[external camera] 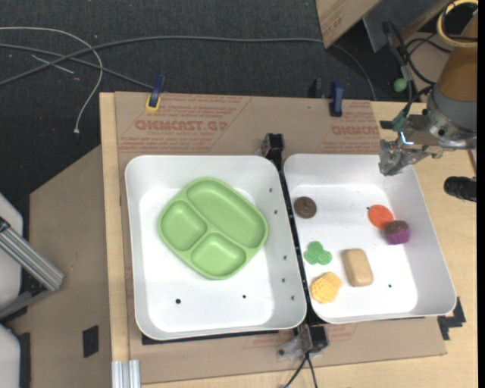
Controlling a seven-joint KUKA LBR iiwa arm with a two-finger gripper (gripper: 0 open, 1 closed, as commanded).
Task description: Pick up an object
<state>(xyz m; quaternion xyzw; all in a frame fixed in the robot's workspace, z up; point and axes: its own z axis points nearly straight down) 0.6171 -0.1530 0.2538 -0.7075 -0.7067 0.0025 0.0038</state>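
Note:
The right bin (342, 170) holds several small items: a brown round piece (305, 207), an orange piece (380, 215), a purple piece (397, 232), a green clover shape (317, 253), a tan block (358, 267) and a yellow corn-like piece (326, 287). My gripper (395, 162) hangs over the bin's far right corner, above and behind the orange piece, with nothing visible between its fingers. The left bin (151, 295) holds a green divided plate (214, 226).
Both bins rest on a cardboard sheet (204, 125) held by blue clamps (157, 89) at the back edge. Cables (68, 61) lie on the dark floor beyond. A cardboard box (341, 19) sits at the back right. A metal rail (26, 254) stands at the left.

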